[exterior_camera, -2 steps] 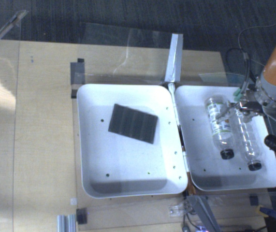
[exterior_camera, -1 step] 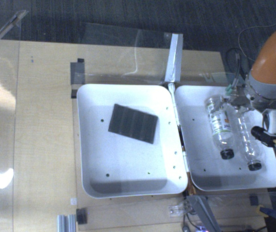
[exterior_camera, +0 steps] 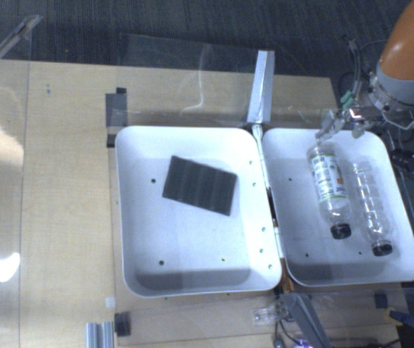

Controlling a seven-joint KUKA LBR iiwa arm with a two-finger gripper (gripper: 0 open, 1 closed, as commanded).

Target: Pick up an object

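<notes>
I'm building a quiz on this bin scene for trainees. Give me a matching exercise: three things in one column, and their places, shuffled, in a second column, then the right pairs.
Things:
1. dark grey flat rectangular pad
2. clear plastic bottle with a white label
3. clear plastic bottle without a label

Places:
A. right bin, nearer the divider between the bins
B. left bin
C. right bin, nearer its outer right wall

Pairs: 1-B, 2-A, 3-C
</notes>
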